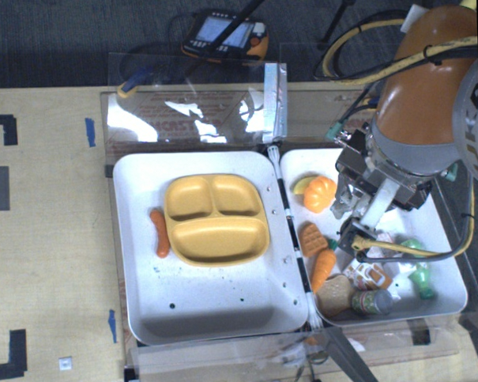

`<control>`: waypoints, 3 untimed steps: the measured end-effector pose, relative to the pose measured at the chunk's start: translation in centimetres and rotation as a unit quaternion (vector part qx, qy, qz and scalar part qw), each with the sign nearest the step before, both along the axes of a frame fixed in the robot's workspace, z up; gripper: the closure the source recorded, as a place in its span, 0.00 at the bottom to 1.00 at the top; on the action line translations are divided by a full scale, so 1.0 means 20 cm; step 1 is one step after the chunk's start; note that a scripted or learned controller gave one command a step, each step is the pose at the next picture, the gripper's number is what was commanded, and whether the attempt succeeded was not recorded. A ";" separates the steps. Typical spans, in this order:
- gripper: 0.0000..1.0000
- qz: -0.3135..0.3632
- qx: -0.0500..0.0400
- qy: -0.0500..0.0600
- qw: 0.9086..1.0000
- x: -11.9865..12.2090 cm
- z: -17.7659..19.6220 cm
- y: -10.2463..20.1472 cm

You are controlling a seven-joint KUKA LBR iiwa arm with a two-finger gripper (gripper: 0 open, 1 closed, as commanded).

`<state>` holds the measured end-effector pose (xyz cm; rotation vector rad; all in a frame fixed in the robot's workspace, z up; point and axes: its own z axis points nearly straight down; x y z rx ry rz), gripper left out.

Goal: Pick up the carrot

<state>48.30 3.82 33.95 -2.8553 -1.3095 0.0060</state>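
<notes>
Hand: the hand hangs low over the middle of the right bin, under the grey and orange arm. From here I cannot tell whether it is released or clenched, and I see nothing held in it.

Carrot: the carrot lies in the right bin close to its left wall, a smooth orange taper. It is left of the hand and nearer to me, apart from it.

Around the carrot: a ridged brown piece touches its far end, and a round brown bun touches its near end.

Hard to make out: the arm covers much of the right bin's far right part. A small printed packet is a jumble of colours. A green thing at the near right is too blurred to name.

Other shapes: a glossy orange pumpkin sits far left in the right bin. A can lies on its side right of the bun.

Left bin: the left bin holds a yellow divided plate, with a reddish sausage just left of it.

Desk: the desk is pale wood.
</notes>
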 end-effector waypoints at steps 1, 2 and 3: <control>1.00 -0.114 0.000 0.002 0.994 -0.02 -0.12 0.05; 1.00 -0.116 0.000 -0.001 0.993 0.38 -0.28 -0.15; 1.00 -0.048 0.001 0.001 0.999 -0.02 -0.73 0.03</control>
